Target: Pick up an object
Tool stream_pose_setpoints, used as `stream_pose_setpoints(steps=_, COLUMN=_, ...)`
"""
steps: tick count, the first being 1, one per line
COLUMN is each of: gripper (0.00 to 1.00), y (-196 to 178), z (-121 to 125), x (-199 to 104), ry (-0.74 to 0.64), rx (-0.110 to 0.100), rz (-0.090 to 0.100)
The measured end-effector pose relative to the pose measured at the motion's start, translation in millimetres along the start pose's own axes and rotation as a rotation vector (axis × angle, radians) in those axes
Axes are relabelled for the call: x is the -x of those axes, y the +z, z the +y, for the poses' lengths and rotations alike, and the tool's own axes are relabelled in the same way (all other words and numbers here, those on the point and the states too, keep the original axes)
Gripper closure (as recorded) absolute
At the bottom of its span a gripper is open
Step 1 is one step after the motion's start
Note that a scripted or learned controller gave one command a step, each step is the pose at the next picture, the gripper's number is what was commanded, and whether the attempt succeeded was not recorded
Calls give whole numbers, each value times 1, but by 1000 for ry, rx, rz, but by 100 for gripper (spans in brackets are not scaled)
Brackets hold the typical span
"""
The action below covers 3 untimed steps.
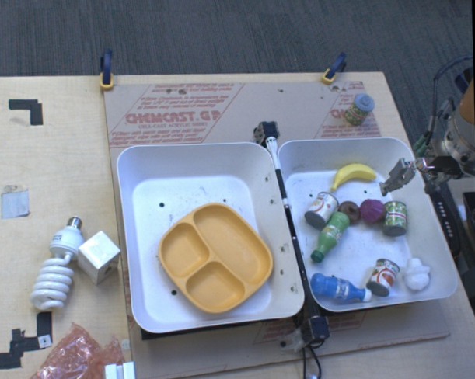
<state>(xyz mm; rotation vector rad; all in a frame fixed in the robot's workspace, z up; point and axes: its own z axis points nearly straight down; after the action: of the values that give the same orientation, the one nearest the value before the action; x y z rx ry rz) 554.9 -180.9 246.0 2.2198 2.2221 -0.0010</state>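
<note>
The right bin holds several small objects: a yellow banana, a white can, a brown ring, a purple ball, a green can, a green bottle, a blue bottle, a red and white can and a white fluffy lump. My gripper hangs over the bin's right side, just right of the banana and above the green can. It touches none of them.
The left bin holds a yellow divided plate. A small jar stands on the board behind the right bin. A spiral bulb, a white cube and a red mesh bag lie to the left.
</note>
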Motion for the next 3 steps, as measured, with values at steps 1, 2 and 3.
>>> stream_pose_setpoints(steps=1, gripper=0, y=119, z=51, x=-2, ry=-1, rx=0, rz=0)
stream_pose_setpoints(steps=2, gripper=0, y=97, z=104, x=39, ry=-2, rx=2, rz=-1)
stream_pose_setpoints(steps=3, gripper=0, y=153, z=104, x=12, ry=-2, rx=1, rz=0)
